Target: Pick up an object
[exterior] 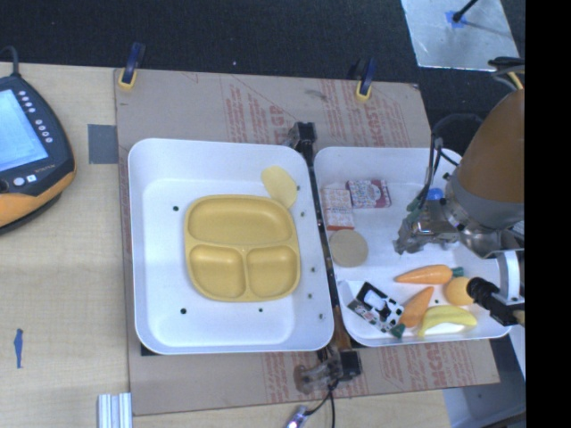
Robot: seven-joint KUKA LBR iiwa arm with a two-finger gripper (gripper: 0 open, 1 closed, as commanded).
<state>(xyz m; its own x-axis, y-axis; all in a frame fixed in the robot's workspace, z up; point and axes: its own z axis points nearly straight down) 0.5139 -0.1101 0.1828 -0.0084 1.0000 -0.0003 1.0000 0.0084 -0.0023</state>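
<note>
Carrot lies just below gripper in right bin; jaw state unclear, nothing visibly pinched

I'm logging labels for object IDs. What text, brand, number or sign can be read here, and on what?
None can be read.
Cardboard sheet: red repeated print, too blurred.
Two small packets in the right bin: printed, too small.
Black-and-white item: pattern, no legible words.
Pendant screen: illegible.

Grey arm entering from the right, orange band above the wrist, gripper pointing down
</note>
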